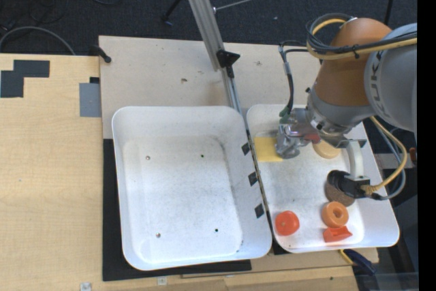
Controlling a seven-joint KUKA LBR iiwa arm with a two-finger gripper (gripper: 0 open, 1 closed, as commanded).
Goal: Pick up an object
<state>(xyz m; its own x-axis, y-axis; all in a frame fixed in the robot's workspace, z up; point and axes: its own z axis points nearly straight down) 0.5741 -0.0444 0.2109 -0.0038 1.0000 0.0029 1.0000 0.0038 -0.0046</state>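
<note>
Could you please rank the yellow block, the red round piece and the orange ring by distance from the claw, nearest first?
From the claw:
1. Yellow block, right beside it, right bin's upper left.
2. Red round piece, lower left of that bin.
3. Orange ring, lower right; close to the second.

Just left of the gripper [291, 144] a yellow block [266, 148] crowds the bin wall [251, 146]. Nearer the camera, open floor runs to the red piece [287, 223] and orange ring [335, 214].
</note>
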